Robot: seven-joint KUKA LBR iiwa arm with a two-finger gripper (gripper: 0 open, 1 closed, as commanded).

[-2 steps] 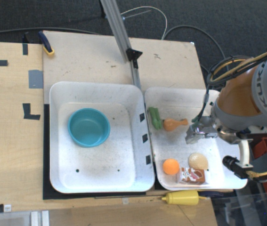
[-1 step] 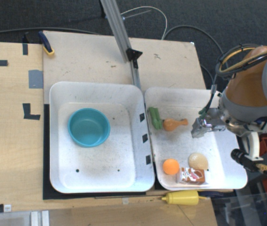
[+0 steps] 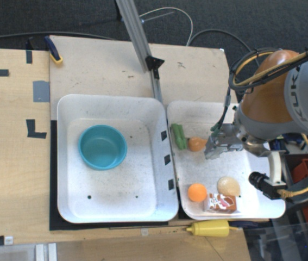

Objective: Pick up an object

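- Two shallow white bins are seen from above, set side by side on a wooden bench; the left bin (image 3: 67,200) holds a single teal bowl (image 3: 103,147), placed upright near its middle and well apart from everything else.
- The right bin (image 3: 197,113) is where the loose objects are gathered, presumably so that all candidates lie within the arm's reach from the right; a green object (image 3: 178,136) is laid along the bin's left wall, and a small orange piece (image 3: 196,144) is touching or just beside its lower end.
- Nearer the front edge, an orange ball (image 3: 197,192), a pale rounded object (image 3: 228,186) and a red-and-white packet (image 3: 221,203) are clustered closely together (the packet is pressed against the front wall).
- The gripper (image 3: 212,152) is lowered into the right bin just right of the small orange piece, which is judged the likeliest target; nothing is seen between its fingers, and whether they are spread or closed cannot be told from this angle.
- The grey arm with its orange band is carried over the bin's right side, so part of the bin floor is hidden.
- A yellow object (image 3: 211,229) is lying on the bench outside the front of the right bin, out of play.
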